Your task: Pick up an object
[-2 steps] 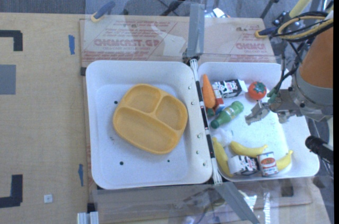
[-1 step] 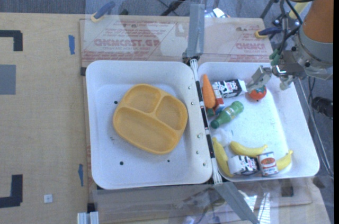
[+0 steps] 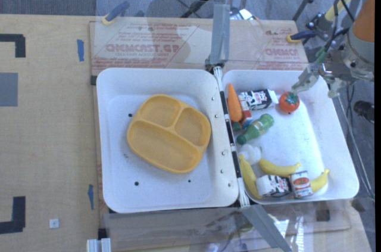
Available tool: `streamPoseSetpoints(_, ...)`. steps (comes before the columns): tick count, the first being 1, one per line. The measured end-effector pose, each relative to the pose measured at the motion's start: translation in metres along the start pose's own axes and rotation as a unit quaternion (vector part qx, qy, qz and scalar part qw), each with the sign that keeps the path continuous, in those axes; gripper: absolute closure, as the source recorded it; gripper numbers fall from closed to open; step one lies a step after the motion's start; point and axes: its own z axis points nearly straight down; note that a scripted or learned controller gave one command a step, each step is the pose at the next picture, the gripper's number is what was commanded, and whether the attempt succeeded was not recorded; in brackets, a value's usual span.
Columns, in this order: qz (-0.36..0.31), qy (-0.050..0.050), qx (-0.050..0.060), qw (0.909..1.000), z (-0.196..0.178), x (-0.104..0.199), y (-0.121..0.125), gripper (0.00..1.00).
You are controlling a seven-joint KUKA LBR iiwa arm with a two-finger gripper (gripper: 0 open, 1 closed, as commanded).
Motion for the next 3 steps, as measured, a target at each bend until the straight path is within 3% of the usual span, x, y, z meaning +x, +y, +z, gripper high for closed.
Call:
streamPoseSetpoints(1,-0.065,0.001,-0.001,0.9979,0.1586,0.0069,0.0147,0.0)
streamPoseSetpoints(2,-0.063,0.0,-0.002,0.998,0.1486,0.0058,0.0152,1.0)
streamPoseSetpoints(3,-0.063,0.0,-0.001,0.998,0.1487,0.0058,0.0151,0.0)
